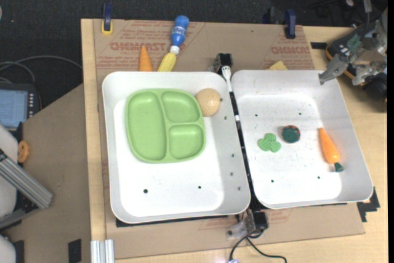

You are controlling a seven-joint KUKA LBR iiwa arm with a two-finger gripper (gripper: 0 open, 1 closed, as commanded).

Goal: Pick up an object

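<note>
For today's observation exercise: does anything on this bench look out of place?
Yes. A blue-capped bottle, a yellow piece and an orange piece lie on the cardboard behind the left bin, outside both bins.

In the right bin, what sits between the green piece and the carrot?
A dark red-and-green round object lies between the green piece and the carrot, in the camera view.
</note>
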